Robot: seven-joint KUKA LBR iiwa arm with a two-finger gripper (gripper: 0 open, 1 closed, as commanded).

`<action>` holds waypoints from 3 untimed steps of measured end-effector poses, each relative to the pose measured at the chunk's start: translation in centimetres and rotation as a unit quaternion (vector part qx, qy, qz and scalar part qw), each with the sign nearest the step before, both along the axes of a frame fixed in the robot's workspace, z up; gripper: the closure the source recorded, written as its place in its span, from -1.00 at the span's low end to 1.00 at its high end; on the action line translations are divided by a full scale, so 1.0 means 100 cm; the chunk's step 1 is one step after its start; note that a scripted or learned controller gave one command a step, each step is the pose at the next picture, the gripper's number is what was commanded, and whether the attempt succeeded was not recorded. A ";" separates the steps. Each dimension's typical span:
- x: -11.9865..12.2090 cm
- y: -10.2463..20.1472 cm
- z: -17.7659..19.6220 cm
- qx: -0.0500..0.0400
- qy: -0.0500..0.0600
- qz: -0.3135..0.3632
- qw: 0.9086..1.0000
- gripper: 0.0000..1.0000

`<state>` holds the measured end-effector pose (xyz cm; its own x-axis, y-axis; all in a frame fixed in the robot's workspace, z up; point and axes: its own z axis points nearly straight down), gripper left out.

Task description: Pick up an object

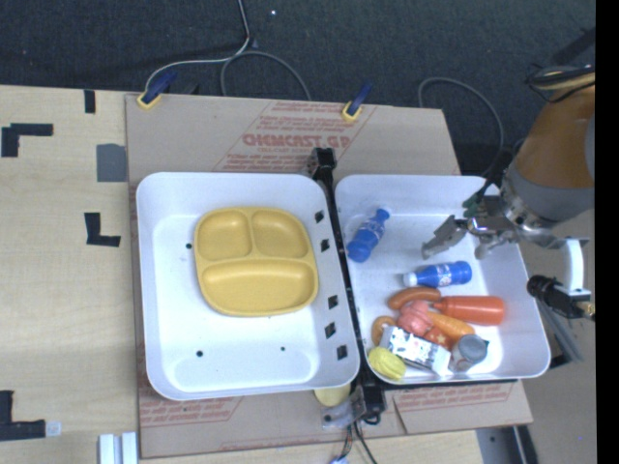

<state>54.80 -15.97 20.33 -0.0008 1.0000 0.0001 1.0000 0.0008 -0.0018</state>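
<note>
Objects for picking lie in the right bin (503, 356): a blue bottle (367, 235) tilted near the bin's left wall at the far end, and a white tube with blue cap (440, 275) lying on its side nearer the middle. Just near of the tube is a cluster: an orange carrot-like piece (472, 308), pink and orange pieces (421, 317), a white printed packet (418, 349), a grey piece (470, 352) and a yellow piece (387, 362) at the near-left corner. The gripper (464, 237) hangs over the far-right part of this bin, just beyond the tube; jaws apart, nothing between them. The left bin (164, 356) holds a yellow compartment plate (257, 260). Both bins sit on a cardboard sheet (280, 133) on the tabletop (58, 288).
</note>
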 end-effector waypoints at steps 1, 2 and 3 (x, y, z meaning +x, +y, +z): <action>-0.023 0.055 -0.099 -0.001 -0.002 0.001 1.000 -1.00; -0.062 0.061 -0.117 -0.002 -0.006 -0.001 1.000 -1.00; -0.061 0.060 -0.106 -0.003 -0.007 0.000 1.000 1.00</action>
